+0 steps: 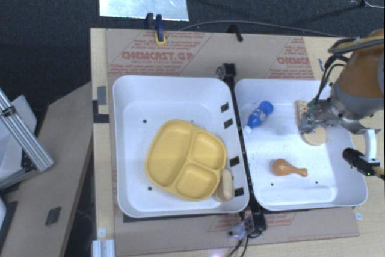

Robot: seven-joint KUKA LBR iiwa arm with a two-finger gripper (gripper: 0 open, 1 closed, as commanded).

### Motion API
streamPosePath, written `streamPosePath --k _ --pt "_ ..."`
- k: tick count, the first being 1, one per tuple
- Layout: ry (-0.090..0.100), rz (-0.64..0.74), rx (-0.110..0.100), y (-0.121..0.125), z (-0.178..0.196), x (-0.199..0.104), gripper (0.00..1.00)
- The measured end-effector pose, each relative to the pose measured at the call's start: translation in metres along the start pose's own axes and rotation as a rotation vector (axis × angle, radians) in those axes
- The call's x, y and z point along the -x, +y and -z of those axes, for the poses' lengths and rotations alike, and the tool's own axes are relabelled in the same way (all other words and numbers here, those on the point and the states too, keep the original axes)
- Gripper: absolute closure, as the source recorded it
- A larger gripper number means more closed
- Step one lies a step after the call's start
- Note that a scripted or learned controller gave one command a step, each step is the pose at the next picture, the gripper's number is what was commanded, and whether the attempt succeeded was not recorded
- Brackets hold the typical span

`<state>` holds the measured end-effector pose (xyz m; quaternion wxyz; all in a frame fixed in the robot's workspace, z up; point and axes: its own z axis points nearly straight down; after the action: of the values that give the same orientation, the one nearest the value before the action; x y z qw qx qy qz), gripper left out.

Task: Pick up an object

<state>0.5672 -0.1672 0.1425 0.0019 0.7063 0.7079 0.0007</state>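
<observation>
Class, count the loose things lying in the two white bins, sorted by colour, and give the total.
Yellow: 1, divided tray
Blue: 1, bottle
Orange-brown: 1, drumstick toy
Tan: 2, small piece beside the tray, flat piece under the gripper
Total: 5

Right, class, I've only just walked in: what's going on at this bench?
A robot arm reaches in from the right, its gripper low over a tan, flat piece at the back of the right bin. That bin also holds a blue bottle and an orange drumstick-shaped toy. The left bin holds a yellow divided tray with a small beige item beside it. Nothing is visibly lifted yet.
</observation>
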Motion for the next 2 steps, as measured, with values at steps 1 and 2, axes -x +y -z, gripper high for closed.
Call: streamPosePath --k 1,2 --pt "0.000 -0.002 0.002 -0.005 0.059 0.007 1.00" --pt "-0.001 -0.002 0.004 -0.011 0.115 0.014 1.00"
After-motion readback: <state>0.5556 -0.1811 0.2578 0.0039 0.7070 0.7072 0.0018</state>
